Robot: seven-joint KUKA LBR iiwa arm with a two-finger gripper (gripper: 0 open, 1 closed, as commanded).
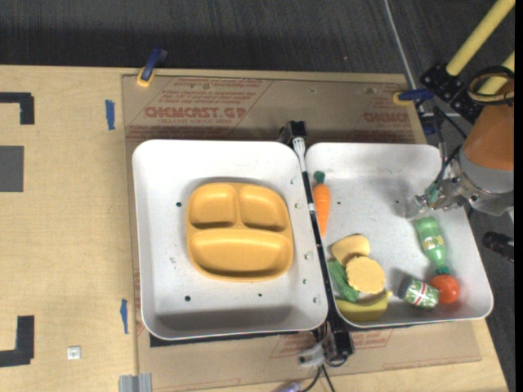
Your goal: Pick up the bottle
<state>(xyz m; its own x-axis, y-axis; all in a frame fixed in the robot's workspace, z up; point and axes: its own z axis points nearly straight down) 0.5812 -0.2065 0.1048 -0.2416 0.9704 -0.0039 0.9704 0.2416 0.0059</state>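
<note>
Far left on bench (65, 219): black tape marks (18, 109), blue tape bits. Blue-and-yellow clamp (151, 65) at the cardboard sheet's back left corner. Left bin (151, 219): holds one yellow divided tray (239, 227), three compartments, lying flat near the middle. Black clip (295, 131) at the back of the seam between the bins. Right bin (368, 170): carrot (321, 207) along the left wall, green top pointing back; toy sandwich (362, 274) near the front left, sitting on a yellow piece (364, 306), green leafy bit just beside it on the left. Small red-green-white can (419, 294) on its side at the front, touching or just beside a red tomato (445, 287). Bottle (431, 239), green and clear, lying on its side toward the right wall of the right bin, slightly tilted, lower end near the tomato, upper end right under the gripper (435, 196). Gripper low over the bin at the bottle's back end; contact with bottle impossible to judge; spread or pressed together: cannot tell, too small and cluttered. Nothing seen clamped in it. Orange band (494, 141) of the arm at the right edge. Yellow pole (486, 27) slanting at top right.
</note>
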